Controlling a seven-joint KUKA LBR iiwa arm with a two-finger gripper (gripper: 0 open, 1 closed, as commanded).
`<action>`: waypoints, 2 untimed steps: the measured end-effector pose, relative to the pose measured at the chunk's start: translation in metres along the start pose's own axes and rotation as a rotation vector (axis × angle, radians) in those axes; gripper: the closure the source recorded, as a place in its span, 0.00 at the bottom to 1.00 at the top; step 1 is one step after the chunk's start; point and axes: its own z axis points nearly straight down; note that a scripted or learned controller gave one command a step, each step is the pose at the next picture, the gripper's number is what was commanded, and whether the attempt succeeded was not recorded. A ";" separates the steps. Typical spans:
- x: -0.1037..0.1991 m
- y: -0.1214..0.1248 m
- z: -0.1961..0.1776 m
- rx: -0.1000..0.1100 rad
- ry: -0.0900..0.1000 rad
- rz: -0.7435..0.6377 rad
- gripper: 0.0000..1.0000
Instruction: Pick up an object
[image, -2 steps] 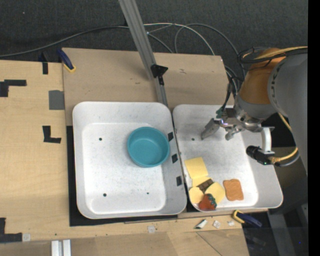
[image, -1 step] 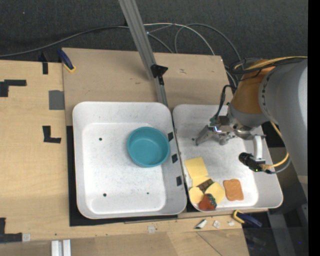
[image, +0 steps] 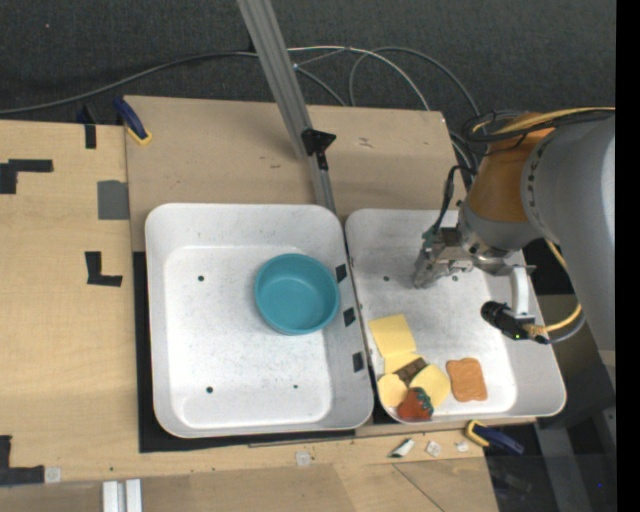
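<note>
My gripper (image: 428, 274) hangs over the upper middle of the right bin (image: 372, 235), its tips close to the bin floor with nothing seen between them. Below it lie a pale yellow square block (image: 391, 333), a yellow, dark and red cluster of small objects (image: 414, 388) near the bin's front, and an orange block (image: 466, 379) to their right. A teal bowl (image: 294, 292) sits upright in the left bin (image: 180, 330).
A grey pole (image: 290, 100) slants across the bench behind the bins. Cables (image: 400, 70) loop at the back. The arm's grey and orange body (image: 540, 185) covers the right bin's far right corner. Small clips (image: 420, 447) lie in front of the bins.
</note>
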 end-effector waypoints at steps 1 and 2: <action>0.006 0.006 -0.046 -0.005 0.000 0.001 1.00; -0.002 0.011 -0.104 -0.008 -0.001 0.002 1.00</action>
